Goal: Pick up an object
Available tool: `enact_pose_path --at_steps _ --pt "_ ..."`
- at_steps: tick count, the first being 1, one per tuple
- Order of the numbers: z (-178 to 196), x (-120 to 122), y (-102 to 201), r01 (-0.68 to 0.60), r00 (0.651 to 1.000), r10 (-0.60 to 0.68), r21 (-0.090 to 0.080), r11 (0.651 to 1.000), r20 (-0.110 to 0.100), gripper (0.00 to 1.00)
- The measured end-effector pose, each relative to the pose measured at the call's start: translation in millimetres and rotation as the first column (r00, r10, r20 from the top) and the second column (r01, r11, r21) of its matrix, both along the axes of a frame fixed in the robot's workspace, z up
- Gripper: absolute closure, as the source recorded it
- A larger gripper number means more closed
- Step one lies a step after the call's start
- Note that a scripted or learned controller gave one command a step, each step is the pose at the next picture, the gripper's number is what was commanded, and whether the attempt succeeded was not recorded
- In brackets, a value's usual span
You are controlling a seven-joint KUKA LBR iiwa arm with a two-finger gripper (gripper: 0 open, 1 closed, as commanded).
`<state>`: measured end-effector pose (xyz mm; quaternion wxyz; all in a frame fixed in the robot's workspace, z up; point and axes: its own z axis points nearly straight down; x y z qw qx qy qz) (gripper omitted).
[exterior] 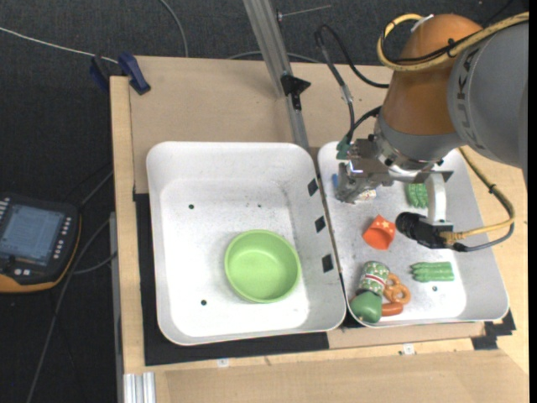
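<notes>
Camera view looking down at a slant on a wooden counter point(210, 91) that carries two shallow white bins side by side. At the far left, off the counter, a handheld control pendant point(33, 242) lies on dark carpet. A blue clamp point(130, 72) sits at the counter's upper left corner.

The left bin point(168, 170) holds one thing, a lime green bowl point(262, 264), upright in its lower right part. A grey metal pole point(267, 32) slants down from the top edge to the gap between the bins.

The right bin point(474, 296) holds the small objects. The gripper point(356, 188) is down in its upper left corner, close to the wall shared with the left bin; whether it is open or closed, or has hold of anything, cannot be told. Just below and right of it lies a small orange cup point(379, 232) on its side, apart from the gripper. At the bin's lower left, a green and patterned toy point(367, 299) touches a brown pretzel-shaped ring point(395, 292). To the right lies a green ridged piece point(432, 271), and higher up a second green piece point(417, 195). The grey and orange arm point(436, 74) fills the upper right.
</notes>
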<state>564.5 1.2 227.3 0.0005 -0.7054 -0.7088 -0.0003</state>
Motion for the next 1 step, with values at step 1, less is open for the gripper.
enact_pose_path --at_steps 1 --pt "6.0 17.8 53.3 0.0 1.0 0.0 0.0 1.0 0.001 1.0"
